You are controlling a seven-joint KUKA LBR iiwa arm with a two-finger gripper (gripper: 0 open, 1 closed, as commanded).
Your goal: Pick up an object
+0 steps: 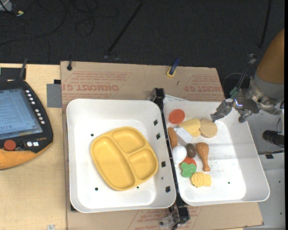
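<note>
The right bin [240,188] holds a heap of toy foods on its left side: a red tomato slice [177,116], a yellow cheese wedge [191,127], a tan round biscuit [209,129], an orange sausage [173,137], a white egg [179,153], a brown drumstick [203,155], a green and red vegetable [187,168] and a corn cob [200,179]. My gripper [230,115] hangs over the bin's upper right part, just right of the biscuit. It stands open, its fingers spread, with nothing between them.
A yellow divided plate [125,156] lies in the left bin [86,114]. A black divider [165,143] runs between the bins. A control pendant [17,121] rests on the bench at far left. Cardboard [115,80] lies under both bins.
</note>
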